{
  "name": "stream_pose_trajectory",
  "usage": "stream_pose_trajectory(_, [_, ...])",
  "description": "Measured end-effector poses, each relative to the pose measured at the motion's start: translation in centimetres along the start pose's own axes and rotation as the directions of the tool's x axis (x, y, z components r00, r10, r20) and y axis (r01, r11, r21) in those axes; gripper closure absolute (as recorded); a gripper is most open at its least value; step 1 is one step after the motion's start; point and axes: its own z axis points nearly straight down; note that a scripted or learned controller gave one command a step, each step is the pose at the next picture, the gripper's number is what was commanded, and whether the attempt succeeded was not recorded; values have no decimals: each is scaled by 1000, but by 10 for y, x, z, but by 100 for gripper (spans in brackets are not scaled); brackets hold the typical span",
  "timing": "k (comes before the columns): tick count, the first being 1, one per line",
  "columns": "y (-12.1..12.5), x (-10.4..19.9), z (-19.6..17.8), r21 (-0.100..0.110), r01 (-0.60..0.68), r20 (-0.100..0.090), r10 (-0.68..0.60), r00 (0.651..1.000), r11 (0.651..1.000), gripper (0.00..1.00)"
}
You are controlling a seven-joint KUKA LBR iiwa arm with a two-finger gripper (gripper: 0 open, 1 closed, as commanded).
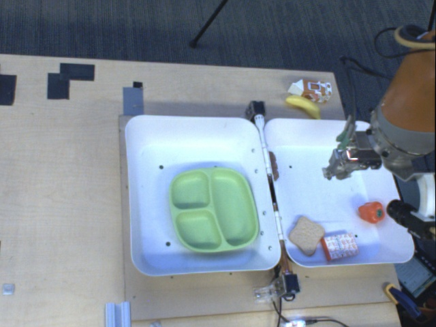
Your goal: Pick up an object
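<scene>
1. The claw [338, 165] hangs over the right bin [300, 142], above its bare white floor toward the far right side; how far it is open cannot be told, and nothing is seen held in it.
2. The grey arm [402, 135] with its orange band enters from the right edge.
3. Near the claw, toward the bin's near right side, lies a small orange-red pepper-like toy [371, 212].
4. Along the bin's near edge sit a tan slice of toy bread [306, 235] and, just beside it, a red-and-white packet [339, 245].
5. The left bin [146, 182] holds a green divided plate [213, 210] with three compartments.
6. On the tabletop [61, 203] beyond the right bin rest a yellow banana [302, 105] and a small printed carton [315, 89], touching or nearly so.
</scene>
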Motion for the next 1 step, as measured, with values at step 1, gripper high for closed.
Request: stream_pose_trajectory(1, [1,0,-11,-3,7,0,-7,1000,1000,100])
